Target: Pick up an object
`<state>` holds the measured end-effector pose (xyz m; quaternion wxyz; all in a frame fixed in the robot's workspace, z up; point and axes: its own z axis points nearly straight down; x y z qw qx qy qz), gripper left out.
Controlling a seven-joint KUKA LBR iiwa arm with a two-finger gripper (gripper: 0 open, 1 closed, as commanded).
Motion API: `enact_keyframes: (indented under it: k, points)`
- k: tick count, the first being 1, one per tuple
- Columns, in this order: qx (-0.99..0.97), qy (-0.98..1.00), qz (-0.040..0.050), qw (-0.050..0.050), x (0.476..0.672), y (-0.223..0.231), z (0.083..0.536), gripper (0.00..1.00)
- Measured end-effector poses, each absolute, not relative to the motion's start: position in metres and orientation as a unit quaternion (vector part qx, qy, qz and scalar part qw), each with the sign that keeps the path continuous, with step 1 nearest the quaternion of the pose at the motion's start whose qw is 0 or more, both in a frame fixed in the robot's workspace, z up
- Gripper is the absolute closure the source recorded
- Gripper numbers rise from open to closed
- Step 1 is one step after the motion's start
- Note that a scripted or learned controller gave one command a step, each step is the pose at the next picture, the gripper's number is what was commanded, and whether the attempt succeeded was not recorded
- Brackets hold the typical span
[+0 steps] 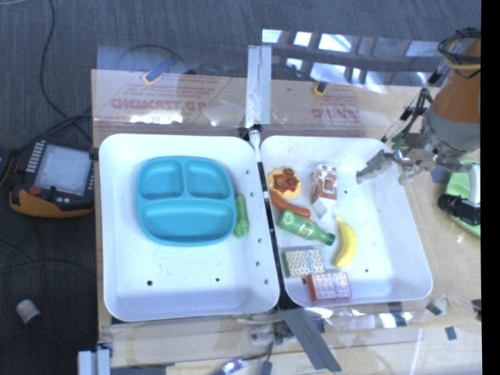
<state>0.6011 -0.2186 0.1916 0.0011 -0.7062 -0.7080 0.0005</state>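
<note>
Claw [388, 162] — we cannot tell its state — hovers at three o'clock over the right bin [406, 233]; banana [346, 242], bottle [305, 227] unlifted — we judge picking not begun.

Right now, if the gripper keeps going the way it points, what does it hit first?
The gripper points left and downward over the right white bin. Along that line, the small white-and-orange carton looks first, though depth is unclear; it might meet the bare bin floor before it.

Tray [186, 198] in left bin [125, 272]
</note>
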Motion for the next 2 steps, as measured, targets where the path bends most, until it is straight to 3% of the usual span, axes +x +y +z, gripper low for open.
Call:
enact_keyframes:
  k: [1, 2]
  points:
    - [-0.688, -0.726, 0.0010, 0.001, 0.552, -0.177, 0.129, 0.00]
    - [-0.598, -0.801, -0.0015, -0.005, 0.538, -0.170, 0.090, 0.00]
